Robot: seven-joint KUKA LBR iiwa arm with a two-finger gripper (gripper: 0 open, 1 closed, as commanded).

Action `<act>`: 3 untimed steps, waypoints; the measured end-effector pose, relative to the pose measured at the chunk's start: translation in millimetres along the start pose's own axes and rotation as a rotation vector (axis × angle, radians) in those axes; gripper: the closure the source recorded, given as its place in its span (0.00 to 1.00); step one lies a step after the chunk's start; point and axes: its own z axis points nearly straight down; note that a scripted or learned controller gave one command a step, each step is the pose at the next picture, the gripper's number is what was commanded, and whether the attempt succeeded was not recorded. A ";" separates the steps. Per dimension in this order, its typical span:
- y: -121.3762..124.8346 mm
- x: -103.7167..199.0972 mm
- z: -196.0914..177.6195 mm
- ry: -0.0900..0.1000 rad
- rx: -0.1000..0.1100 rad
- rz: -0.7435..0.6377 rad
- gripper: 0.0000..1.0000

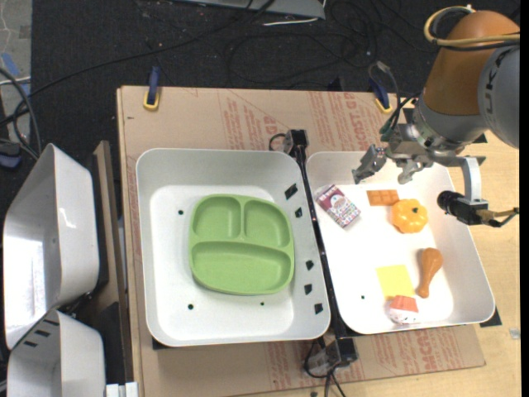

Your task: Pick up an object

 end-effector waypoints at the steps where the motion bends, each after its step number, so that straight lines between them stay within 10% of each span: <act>1: -89.9 -78.4 -161.4 -0.009 -0.017 0.012 0.00; 2: -95.3 -0.9 -319.1 -0.004 -0.020 -0.005 0.00; 3: -97.0 -14.5 -234.7 0.001 0.008 0.004 0.00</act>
